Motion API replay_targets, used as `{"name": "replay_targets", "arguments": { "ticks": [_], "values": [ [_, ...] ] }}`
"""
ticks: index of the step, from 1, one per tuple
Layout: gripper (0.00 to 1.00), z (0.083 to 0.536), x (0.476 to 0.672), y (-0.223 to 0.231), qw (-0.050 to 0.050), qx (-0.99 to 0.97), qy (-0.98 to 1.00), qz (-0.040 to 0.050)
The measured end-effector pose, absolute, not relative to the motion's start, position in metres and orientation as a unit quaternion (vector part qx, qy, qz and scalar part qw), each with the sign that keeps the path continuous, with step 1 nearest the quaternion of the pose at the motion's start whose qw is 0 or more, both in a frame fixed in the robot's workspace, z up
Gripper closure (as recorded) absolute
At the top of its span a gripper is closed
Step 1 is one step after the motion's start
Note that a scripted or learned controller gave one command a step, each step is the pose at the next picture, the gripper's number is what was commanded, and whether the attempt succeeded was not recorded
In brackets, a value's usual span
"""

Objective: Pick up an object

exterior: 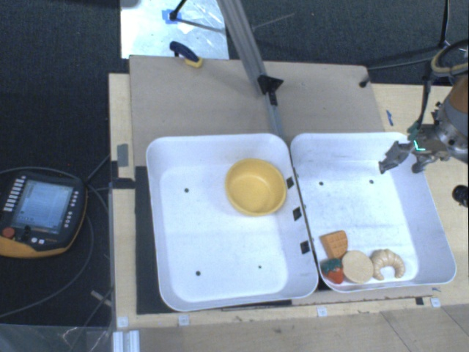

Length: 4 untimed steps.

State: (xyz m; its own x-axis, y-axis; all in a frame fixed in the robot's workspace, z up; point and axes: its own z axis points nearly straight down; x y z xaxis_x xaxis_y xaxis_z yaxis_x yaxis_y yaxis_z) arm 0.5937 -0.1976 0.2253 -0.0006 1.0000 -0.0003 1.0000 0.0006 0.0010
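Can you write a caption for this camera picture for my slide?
Gripper above right bin near toy foods; yellow bowl in left bin.

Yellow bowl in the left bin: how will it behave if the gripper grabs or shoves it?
The yellow bowl looks like rigid plastic, so probably stiff and light. It sits upright on a flat white bin floor, so a push likely slides it. Its thin rim may slip unless pinched squarely.

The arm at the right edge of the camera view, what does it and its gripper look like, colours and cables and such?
The arm is grey metal with an orange band above the wrist. A tan ring sits higher up, with thin black cables running beside it. The gripper is dark grey, with a small green-lit spot on its body, and ends in two short dark fingers.
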Motion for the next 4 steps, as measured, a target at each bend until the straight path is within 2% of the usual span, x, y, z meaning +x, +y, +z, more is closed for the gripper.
{"name": "replay_targets", "arguments": {
  "ticks": [1,3,4],
  "values": [
    [0.0,0.225,0.594,-0.198,0.0,0.707,0.707,0.0002],
    [0.0,0.126,0.606,-0.211,-0.001,0.707,0.707,-0.0008],
    [0.0,0.089,0.605,-0.211,-0.001,0.707,0.707,-0.0005]
  ]
}}
